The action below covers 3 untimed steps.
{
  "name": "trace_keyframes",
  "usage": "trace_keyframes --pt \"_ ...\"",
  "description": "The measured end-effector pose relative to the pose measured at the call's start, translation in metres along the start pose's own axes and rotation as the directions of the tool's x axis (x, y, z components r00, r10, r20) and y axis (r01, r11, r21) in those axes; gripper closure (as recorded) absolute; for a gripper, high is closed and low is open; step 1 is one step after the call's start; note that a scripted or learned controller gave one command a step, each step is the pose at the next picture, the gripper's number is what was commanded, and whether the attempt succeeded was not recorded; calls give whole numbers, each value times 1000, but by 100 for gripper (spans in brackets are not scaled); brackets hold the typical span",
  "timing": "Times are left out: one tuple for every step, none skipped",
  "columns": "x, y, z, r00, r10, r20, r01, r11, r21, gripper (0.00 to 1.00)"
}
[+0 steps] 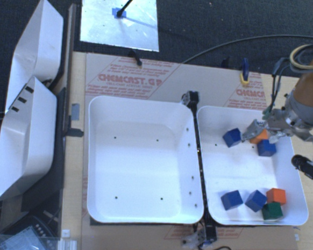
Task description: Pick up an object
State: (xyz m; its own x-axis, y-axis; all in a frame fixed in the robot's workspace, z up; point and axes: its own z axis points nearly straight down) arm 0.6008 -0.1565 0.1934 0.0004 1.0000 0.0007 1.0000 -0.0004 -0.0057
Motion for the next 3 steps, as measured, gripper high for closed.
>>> trace_keyframes --pt "0 2 -4 1000 -1 1 1 1000 -7 0" --pt "2 1 38 1000 -1 0 1 1000 -3 0" --pt "-7 3 87 1000 0 0 0 1000 -3 0"
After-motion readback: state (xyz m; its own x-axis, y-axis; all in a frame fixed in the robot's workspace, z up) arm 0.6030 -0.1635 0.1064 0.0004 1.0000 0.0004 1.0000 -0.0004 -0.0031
